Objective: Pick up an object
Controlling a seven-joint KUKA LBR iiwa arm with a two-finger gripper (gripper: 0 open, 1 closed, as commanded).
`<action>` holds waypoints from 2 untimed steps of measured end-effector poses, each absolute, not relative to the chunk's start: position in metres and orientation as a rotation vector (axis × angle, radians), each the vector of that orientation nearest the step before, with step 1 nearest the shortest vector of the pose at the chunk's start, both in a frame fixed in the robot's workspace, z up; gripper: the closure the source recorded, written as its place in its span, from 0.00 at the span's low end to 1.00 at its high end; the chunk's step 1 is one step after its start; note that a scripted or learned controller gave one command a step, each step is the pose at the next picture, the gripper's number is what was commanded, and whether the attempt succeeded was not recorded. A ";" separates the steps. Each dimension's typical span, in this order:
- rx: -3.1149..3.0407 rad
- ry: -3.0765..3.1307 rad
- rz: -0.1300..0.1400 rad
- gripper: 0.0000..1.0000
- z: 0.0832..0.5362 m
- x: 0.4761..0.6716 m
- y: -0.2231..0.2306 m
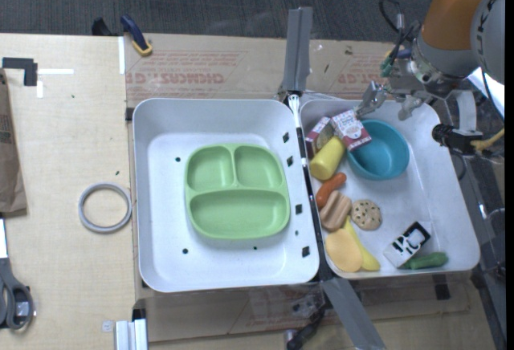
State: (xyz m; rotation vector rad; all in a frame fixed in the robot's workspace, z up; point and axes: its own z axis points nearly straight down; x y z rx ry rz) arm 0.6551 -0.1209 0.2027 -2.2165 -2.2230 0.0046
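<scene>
Two white bins sit side by side on the table (64, 140). The left bin (152, 180) holds a green divided plate (237, 192), lying flat near the bin's middle. The right bin (450, 204) holds the loose objects.

Right bin contents, from far edge to near edge:
- small red-and-white carton (350, 128), tilted, resting on the rim of the blue bowl (381, 152) near the bin's far edge
- yellow cylinder (327, 159) just left of the bowl, touching the carton's lower side
- orange carrot piece (330, 188) below the cylinder, close to the left wall
- hot dog in bun (336, 212) just below the carrot
- chocolate-chip cookie (365, 215) beside the hot dog, toward the bin's middle
- yellow flat piece (347, 250) at the near-left corner
- black-and-white block (409, 242) and green pod (426, 261), touching, at the near-right corner

Arm enters over the far-right corner of the right bin. Claw (391, 100) hangs above the far edge of that bin, just beyond the bowl and to the right of the carton. Its two fingers stand apart with nothing between them; no object gripped. Carton is the nearest item to the fingertips but is apart from them.

On the table's left side: a grey ring (104, 206) lies flat, well apart from the left bin.
</scene>
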 end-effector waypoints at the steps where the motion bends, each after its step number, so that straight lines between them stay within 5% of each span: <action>1: -2.124 -2.315 0.001 0.00 0.092 0.643 -0.118; 2: -2.128 -2.310 0.004 1.00 0.103 0.644 -0.121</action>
